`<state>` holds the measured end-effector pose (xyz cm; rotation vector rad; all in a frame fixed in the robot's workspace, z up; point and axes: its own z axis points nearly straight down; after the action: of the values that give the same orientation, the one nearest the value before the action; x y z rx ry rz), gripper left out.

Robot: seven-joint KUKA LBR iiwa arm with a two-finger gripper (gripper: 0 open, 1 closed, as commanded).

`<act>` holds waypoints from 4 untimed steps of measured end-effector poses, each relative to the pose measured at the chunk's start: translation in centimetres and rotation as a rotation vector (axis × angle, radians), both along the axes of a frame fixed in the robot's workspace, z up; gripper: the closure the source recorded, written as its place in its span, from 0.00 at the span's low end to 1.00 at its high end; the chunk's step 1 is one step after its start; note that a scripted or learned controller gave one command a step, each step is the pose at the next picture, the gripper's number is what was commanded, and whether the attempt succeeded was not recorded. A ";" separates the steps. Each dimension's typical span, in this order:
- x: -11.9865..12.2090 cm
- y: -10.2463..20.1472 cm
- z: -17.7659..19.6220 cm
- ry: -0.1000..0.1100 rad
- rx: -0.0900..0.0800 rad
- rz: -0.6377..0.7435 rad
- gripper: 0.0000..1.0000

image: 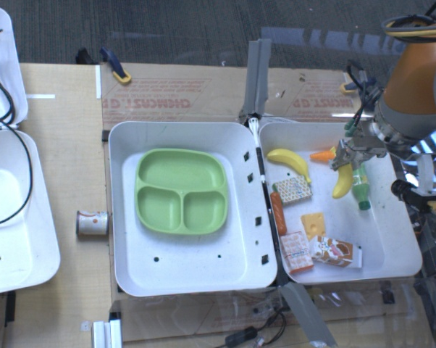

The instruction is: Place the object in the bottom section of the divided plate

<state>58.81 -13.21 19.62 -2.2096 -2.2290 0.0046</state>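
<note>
Divided plate, green, lies flat in the left bin, its two small bottom sections bare. In the right bin, the gripper hovers at a small banana; jaw opening cannot be told, likely positioned for pickup.

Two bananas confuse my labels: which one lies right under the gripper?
The smaller banana, on the right beside the green bottle, sits at the gripper. The larger banana lies apart, nearer the bin divider.
</note>
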 end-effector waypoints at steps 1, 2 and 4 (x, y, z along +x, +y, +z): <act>-6.5 3.2 12.3 0.001 -0.002 0.067 1.00; -11.0 10.4 3.1 0.005 0.000 0.185 1.00; 2.7 19.9 0.1 0.001 0.000 0.472 1.00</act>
<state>61.54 6.68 19.73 -1.6273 -2.6838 0.0074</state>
